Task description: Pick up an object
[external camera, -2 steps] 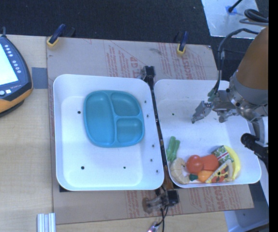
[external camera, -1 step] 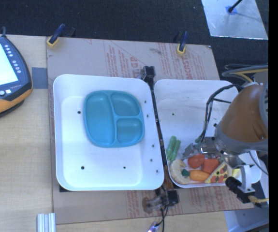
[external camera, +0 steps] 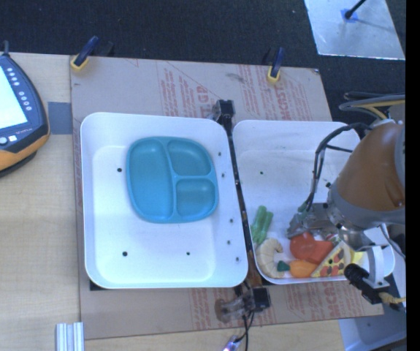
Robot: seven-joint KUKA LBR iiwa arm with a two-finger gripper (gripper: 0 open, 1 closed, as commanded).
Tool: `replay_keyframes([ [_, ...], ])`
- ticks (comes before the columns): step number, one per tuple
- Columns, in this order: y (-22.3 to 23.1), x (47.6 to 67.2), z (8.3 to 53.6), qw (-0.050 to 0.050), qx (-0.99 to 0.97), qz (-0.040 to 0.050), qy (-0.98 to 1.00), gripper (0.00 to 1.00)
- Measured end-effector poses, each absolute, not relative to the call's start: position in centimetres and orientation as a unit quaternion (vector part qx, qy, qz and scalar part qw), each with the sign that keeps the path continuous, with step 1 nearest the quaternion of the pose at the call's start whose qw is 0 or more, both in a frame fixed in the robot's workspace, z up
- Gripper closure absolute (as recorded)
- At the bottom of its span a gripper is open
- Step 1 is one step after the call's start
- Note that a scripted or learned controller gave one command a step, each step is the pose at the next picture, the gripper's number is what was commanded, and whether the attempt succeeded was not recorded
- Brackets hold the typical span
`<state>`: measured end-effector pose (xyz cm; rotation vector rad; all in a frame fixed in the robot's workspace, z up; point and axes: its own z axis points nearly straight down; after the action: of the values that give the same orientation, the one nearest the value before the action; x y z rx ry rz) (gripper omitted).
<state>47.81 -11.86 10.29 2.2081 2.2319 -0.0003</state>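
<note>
Task stage: judged as the approach or grasp attempt; nothing is seen lifted clear of the right bin (external camera: 283, 141).
Arm: the grey arm with its orange band (external camera: 374, 170) reaches in from the right and hangs low over the near right corner of the right bin.
Gripper (external camera: 313, 229): down among the toy food, directly above the red piece; whether it grips anything cannot be told, as the wrist hides the contact.
Candidate objects: a red piece (external camera: 310, 248), an orange piece (external camera: 302, 268), a green stick-like piece (external camera: 259, 224), a pale curved piece (external camera: 269, 253) and a pizza-slice piece (external camera: 332, 262), all bunched at the near edge of the right bin, touching or just beside one another.
Done: the arm is positioned over the cluster.
Left: a confirmed grasp and a lift.
Obstructions: in my judgement the crowding of the pieces and the nearby bin wall may spoil a clean grasp.
Left bin (external camera: 100, 196): carries a blue divided plate (external camera: 172, 178), well apart from the arm.
Surroundings: a control pendant (external camera: 5, 119) on the table (external camera: 27, 240) at far left; clamps (external camera: 84, 54) on the cardboard's far edge.
</note>
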Motion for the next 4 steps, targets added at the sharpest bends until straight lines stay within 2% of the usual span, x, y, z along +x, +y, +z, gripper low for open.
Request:
replay_keyframes([
  [1,-6.1,48.3,22.0,-0.001,0.705,-0.0002,0.709,1.00],
  [2,-10.4,54.4,11.6,-0.002,0.705,-0.0026,0.709,1.00],
  [3,-10.4,54.5,11.7,-0.001,0.705,-0.0020,0.709,0.00],
  [4,-12.5,48.5,9.1,-0.002,0.705,-0.0019,0.709,0.00],
])
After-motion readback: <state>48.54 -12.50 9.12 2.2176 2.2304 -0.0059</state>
